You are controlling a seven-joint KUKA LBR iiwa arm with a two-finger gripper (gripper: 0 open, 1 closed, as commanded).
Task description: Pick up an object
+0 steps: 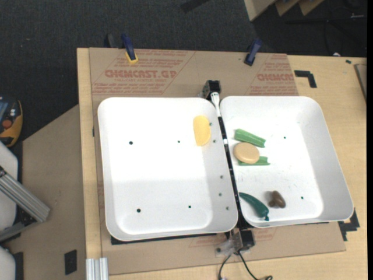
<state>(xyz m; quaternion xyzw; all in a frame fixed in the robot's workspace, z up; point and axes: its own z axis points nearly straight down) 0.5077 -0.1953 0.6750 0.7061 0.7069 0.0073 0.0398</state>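
Note:
A yellow oblong object lies in the left bin near its right wall. In the right bin a green piece lies above a tan round object, which rests on another green strip. Near that bin's front edge lie a dark teal curved object and a small brown lump.
The two white bins sit side by side on a cardboard sheet held by blue clamps at the back. A metal frame part stands at the left edge. Cables hang at the front.

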